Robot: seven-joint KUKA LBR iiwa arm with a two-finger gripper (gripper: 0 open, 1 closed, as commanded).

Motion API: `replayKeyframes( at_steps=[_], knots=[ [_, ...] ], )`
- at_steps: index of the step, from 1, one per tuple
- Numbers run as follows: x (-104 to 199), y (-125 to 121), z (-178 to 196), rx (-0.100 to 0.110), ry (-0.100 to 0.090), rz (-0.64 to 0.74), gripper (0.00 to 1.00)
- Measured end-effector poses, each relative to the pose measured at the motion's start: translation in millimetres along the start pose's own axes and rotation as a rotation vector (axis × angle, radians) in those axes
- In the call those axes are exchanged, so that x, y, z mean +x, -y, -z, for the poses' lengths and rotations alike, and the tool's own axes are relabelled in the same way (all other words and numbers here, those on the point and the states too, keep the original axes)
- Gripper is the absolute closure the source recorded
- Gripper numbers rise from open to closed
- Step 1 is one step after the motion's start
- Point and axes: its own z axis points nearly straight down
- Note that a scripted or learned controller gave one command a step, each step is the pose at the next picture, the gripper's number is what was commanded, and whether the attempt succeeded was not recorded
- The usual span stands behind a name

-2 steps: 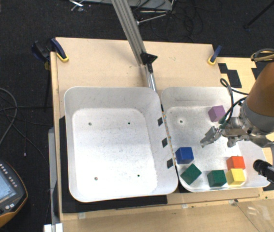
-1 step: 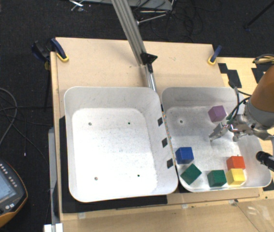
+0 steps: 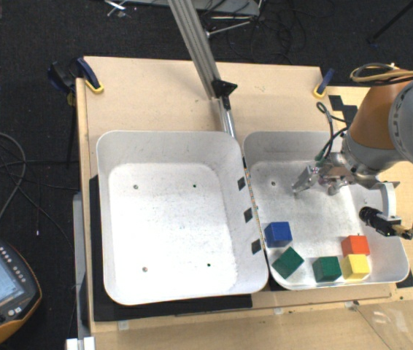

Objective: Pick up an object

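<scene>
**Claw over right bin, blocks at near edge**

Blocks sit clustered along the near side of the right shallow white plastic bin (image 3: 265,155). A blue cube-shaped block (image 3: 278,232) lies closest to the divide between the two bins, with a dark green block (image 3: 288,262), turned at an angle, just in front of it. Farther right, a second green block (image 3: 327,269) rests beside a yellow block (image 3: 357,267), and an orange-red block (image 3: 355,244) sits touching the yellow one on its far side.

The grey arm with its orange band (image 3: 373,119) reaches in from the right, and its metal two-finger claw (image 3: 310,180) is over the bare speckled floor in the far-middle part of the right bin, well apart from every block. The fingers point left toward the bin's centre and look spread somewhat apart, with nothing between them. Whether the tips touch the bin floor cannot be told.

The left shallow white plastic bin (image 3: 112,152) lies alongside the right one, their rims overlapping at the middle. Both rest on a tan wooden surface (image 3: 155,93), with a slanted grey metal pole (image 3: 195,39) rising from its far edge.
</scene>
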Motion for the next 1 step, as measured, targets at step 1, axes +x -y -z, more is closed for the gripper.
replayKeyframes(
  at_steps=[1],
  knots=[
    [-2.9,1.5,11.2,0.001,0.003,-0.001,1.00]
  ],
)
